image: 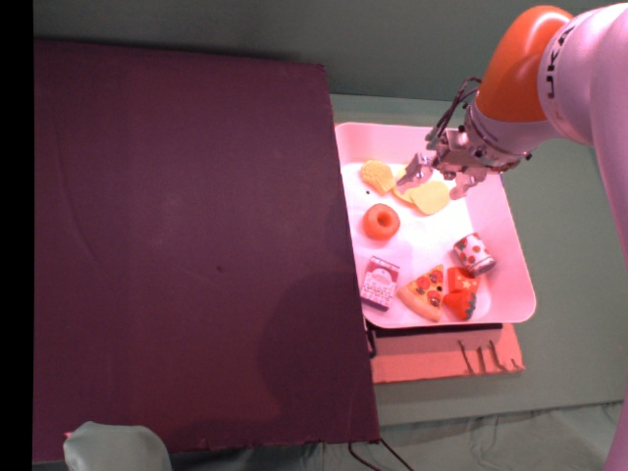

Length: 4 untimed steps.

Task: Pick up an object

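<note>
My gripper [436, 180] hangs over the back of the right white bin [518, 263], with the orange-banded arm reaching in from the upper right. Its fingers [413, 172] are spread open and nothing is held between them. Right under it lies a flat pale-yellow chip [429, 199]. A ridged yellow chip [377, 175] is to the gripper's left. An orange donut [381, 222] sits in front of them.
A large dark maroon board [186, 243] covers the left bin. Toward the right bin's front are a red-and-white can [474, 254], a pink box [380, 283], a pizza slice [424, 293] and a watermelon slice [461, 298]. A pink mat [442, 359] lies in front.
</note>
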Each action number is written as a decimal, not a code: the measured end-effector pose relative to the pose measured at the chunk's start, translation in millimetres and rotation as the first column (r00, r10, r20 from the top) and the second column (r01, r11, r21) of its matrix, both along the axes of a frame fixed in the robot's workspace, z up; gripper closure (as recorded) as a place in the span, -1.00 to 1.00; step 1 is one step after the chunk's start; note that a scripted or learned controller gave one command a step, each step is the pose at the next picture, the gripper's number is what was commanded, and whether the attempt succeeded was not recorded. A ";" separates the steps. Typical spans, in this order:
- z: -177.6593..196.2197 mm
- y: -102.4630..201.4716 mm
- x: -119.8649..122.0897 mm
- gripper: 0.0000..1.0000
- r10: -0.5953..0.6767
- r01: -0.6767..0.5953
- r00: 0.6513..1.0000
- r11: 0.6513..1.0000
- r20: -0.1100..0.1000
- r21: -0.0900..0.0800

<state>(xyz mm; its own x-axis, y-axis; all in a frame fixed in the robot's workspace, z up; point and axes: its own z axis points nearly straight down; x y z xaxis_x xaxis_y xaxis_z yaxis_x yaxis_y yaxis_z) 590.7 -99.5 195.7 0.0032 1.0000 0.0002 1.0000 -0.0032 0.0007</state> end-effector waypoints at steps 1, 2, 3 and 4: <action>-40.7 1.9 -2.5 -1.00 -0.001 0.001 1.000 1.000 -0.004 -0.001; -73.6 1.7 -2.3 -1.00 -0.001 0.001 1.000 1.000 0.007 -0.002; -96.6 -0.8 3.1 -1.00 -0.001 0.001 1.000 1.000 0.011 -0.002; -81.4 -2.7 7.6 1.00 -0.003 0.004 1.000 1.000 0.031 -0.008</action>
<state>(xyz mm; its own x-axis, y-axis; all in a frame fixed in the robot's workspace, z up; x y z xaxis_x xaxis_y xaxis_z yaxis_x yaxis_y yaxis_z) 598.3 -102.1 114.3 0.0068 0.9999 -0.0080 0.9995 -0.0066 0.0316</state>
